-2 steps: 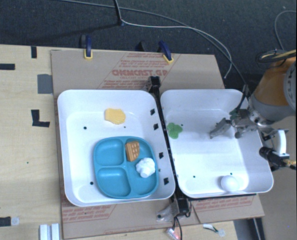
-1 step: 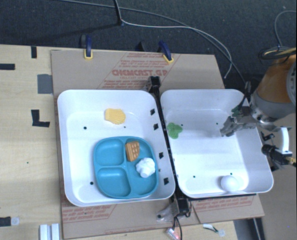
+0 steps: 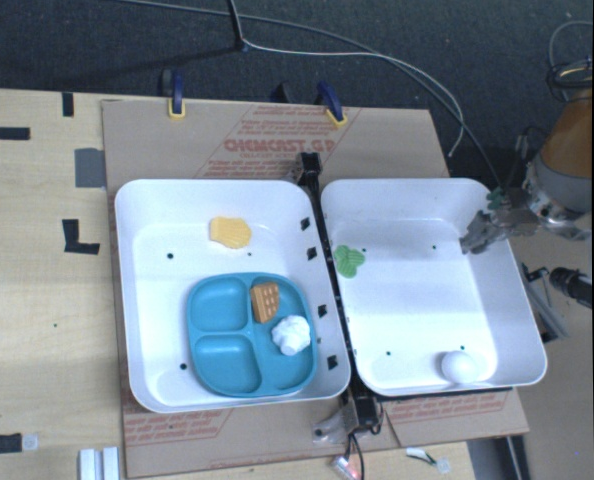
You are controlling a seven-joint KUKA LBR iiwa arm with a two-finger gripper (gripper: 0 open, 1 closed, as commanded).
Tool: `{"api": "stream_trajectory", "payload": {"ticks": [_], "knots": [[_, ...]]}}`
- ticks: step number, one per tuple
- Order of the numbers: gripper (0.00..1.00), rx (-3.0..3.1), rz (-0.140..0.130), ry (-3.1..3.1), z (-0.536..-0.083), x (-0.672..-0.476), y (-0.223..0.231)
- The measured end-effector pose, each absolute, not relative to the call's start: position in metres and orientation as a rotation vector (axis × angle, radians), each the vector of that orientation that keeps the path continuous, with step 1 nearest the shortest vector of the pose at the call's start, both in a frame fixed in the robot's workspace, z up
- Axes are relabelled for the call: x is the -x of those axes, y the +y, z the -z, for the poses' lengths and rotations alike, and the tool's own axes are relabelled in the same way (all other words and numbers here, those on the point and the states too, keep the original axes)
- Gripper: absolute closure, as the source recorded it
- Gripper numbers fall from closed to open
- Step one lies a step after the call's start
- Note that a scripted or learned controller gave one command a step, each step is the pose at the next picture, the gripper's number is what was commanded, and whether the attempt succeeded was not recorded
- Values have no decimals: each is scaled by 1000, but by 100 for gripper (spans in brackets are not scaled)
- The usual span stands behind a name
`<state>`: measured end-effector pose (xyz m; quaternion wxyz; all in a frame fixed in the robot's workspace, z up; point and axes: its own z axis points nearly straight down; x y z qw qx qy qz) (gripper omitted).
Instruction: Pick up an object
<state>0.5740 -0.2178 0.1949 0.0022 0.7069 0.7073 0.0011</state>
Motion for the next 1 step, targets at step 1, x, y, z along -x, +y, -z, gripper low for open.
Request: {"api": "stream_trajectory", "payload": {"ticks": [1], "knots": [[100,-2218,-3,2220,-241,-582,-217]]}}
